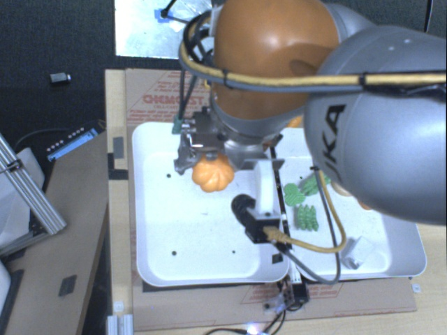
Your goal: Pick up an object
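I see green toys (302, 204) right of the orange pumpkin (213, 175); gripper (190, 160) touching it, grip state unclear.

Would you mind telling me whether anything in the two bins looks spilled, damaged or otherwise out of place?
Nothing stands out. A small orange pumpkin sits in the left bin beside the tool. Green pieces lie in the right bin near the divider. Nothing looks spilled or broken, though the arm hides much of both bins.

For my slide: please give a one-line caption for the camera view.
The arm's pincer hangs low in the left bin beside an orange pumpkin; green toys lie right.
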You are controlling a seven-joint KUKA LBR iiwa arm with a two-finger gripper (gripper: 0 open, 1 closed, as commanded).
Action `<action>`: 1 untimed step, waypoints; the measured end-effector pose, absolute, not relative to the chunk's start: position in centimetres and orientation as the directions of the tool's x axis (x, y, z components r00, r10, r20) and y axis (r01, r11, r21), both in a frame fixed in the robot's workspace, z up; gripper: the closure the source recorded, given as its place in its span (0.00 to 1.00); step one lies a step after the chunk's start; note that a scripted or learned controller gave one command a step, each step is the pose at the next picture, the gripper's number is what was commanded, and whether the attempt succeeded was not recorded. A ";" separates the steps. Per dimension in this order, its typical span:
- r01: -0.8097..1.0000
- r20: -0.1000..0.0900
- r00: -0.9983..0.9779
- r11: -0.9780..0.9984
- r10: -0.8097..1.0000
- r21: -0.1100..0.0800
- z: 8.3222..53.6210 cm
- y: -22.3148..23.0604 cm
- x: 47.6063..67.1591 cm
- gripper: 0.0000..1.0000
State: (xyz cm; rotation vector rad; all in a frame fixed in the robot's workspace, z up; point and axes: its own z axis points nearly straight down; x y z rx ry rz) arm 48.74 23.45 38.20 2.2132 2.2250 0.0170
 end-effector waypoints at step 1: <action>1.000 0.001 -0.001 0.001 1.000 0.004 38.9 23.4 51.1 1.00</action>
